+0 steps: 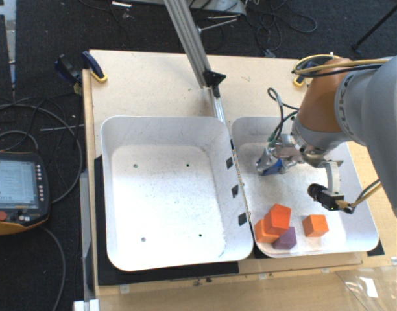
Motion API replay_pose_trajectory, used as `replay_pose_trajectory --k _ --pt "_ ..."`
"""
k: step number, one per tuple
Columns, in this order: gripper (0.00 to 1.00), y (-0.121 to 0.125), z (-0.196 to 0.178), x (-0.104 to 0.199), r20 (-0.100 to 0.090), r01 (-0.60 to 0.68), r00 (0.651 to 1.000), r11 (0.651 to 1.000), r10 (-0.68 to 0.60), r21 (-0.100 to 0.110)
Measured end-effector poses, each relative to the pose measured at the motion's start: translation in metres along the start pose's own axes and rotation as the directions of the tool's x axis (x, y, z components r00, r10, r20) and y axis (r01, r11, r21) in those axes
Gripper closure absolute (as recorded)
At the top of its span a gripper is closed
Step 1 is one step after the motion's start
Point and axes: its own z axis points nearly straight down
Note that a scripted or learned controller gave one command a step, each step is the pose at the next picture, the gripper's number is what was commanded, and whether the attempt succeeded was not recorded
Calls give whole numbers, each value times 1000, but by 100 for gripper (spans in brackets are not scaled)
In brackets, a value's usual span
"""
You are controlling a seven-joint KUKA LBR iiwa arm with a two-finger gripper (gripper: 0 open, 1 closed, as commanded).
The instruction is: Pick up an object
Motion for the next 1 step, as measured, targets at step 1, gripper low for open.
replay_pose_trajectory --k 1 --pt "100 54 -95 72 -2 8 1000 1000 -8 -11"
